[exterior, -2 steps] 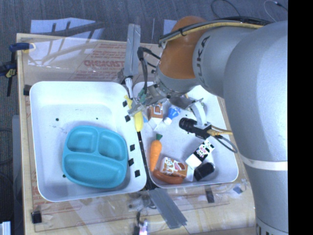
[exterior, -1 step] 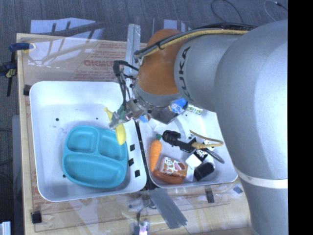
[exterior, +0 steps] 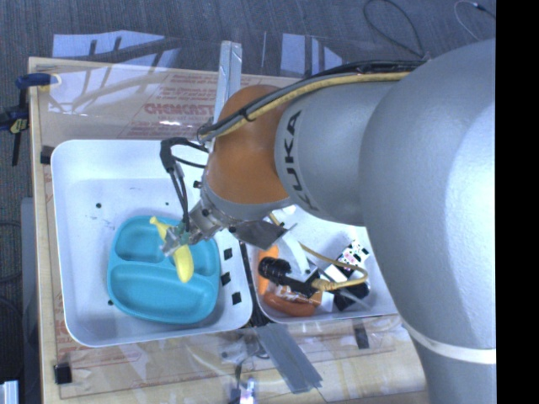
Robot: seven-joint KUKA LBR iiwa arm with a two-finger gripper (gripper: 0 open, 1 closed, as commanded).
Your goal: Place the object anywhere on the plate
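Note:
A blue divided plate (exterior: 143, 289) lies in the left bin (exterior: 80, 192). A yellow banana-shaped object (exterior: 182, 260) rests over the plate's upper right part, its thin stem end pointing up-left. My gripper (exterior: 178, 241) hangs right above the banana's middle, touching or nearly touching it. The grey arm with its orange band (exterior: 244, 154) comes in from the right and covers much of the right bin.
The right bin (exterior: 370, 305) holds an orange object (exterior: 282, 297), a black-and-white patterned item (exterior: 354, 255) and other clutter, partly hidden by the arm. Left bin floor around the plate is bare white. A clear panel stands behind the bins.

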